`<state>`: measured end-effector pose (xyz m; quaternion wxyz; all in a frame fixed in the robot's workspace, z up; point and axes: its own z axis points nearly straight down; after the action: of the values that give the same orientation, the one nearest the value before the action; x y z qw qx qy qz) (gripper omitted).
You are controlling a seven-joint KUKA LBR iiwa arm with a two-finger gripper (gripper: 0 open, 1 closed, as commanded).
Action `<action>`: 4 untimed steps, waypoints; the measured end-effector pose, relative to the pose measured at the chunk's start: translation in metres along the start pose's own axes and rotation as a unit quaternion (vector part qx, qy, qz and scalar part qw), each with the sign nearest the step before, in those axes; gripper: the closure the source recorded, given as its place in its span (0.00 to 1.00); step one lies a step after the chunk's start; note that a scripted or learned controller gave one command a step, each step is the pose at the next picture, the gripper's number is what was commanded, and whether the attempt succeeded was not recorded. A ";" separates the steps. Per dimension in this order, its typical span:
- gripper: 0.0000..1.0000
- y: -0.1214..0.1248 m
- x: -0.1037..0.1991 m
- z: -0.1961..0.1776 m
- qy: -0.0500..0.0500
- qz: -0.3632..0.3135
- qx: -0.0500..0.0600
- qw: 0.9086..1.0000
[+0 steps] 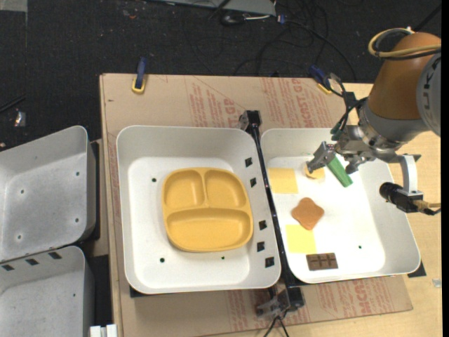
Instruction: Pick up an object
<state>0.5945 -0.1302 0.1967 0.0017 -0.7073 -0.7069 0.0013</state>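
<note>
Though the right bin (pixel 393 255) offers several things to take, the green stick (pixel 342 172) is the one nearest the claw (pixel 335 159): it lies in the bin's upper part, its long axis slanting from upper left to lower right, and its upper end sits right at the claw, under the grey wrist. Whether the fingers are apart or closed on it I cannot tell; the wrist and linkage hide the tips. Just to the stick's left a small pale round piece (pixel 315 172) rests on the bin floor, and left of that a yellow square (pixel 283 181). Below them lie a brown toast-like piece (pixel 307 213), a second yellow square (pixel 300 239) and a dark chocolate bar (pixel 322 261) near the front wall, all well apart from the claw. A grasp on the stick would, I judge, need the fingers set across its slant. The left bin (pixel 140 258) holds a yellow divided tray (pixel 208 209).
</note>
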 end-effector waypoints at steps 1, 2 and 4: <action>0.00 -0.001 -0.010 0.051 0.000 0.001 0.000 1.000; 1.00 0.000 -0.010 0.037 -0.001 0.000 -0.003 1.000; 1.00 0.002 -0.002 -0.009 -0.001 -0.001 -0.002 1.000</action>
<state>0.5971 -0.1320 0.2059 0.0001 -0.7066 -0.7076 0.0004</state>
